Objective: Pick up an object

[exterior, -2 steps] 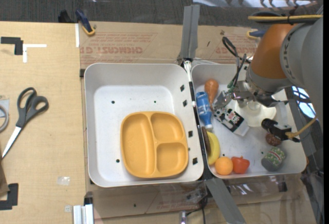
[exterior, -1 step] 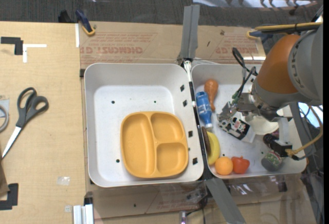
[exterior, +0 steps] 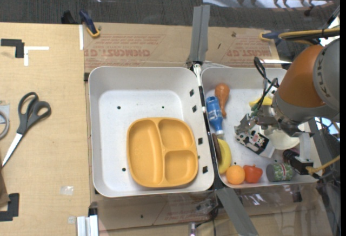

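Pincer (exterior: 250, 128) hangs low in the right bin (exterior: 238, 79), but whether it's spread or pinched, can't tell. Just at its 5 o'clock sits a small black-and-white box (exterior: 258, 143): looks light and stiff, so best grabbed across its flat sides.

Two bins (exterior: 102, 121), one tray (exterior: 162, 152), one bottle (exterior: 214, 114), one banana (exterior: 223, 155), one orange (exterior: 235, 175), one tomato (exterior: 252, 174), one carrot (exterior: 221, 93), one can (exterior: 280, 171), one pair of scissors (exterior: 24, 121)
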`<state>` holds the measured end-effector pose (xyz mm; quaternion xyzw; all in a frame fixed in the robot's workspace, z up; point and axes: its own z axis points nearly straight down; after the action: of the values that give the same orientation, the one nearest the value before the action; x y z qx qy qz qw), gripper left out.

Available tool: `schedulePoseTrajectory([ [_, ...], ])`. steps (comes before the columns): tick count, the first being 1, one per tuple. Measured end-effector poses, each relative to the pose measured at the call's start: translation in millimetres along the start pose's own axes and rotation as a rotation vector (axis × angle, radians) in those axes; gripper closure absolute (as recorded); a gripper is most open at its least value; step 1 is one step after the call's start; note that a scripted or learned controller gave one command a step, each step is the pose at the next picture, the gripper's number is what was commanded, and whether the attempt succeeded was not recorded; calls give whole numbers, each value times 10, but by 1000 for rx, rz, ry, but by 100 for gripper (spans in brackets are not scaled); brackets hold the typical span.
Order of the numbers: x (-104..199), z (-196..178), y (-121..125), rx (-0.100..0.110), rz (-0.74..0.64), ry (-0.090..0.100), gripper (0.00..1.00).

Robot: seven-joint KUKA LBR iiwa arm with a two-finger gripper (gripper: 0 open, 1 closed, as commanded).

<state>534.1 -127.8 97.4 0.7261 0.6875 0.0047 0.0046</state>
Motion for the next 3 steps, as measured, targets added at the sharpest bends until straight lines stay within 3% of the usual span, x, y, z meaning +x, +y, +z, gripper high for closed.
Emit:
schedulePoseTrajectory([
  [1,-37,-12,-499,-1,160,7,0],
  [2,-122,-142,-463,-19,170,-11,100],
  [3,-884,-765,-372,14,18,-1,100],
])
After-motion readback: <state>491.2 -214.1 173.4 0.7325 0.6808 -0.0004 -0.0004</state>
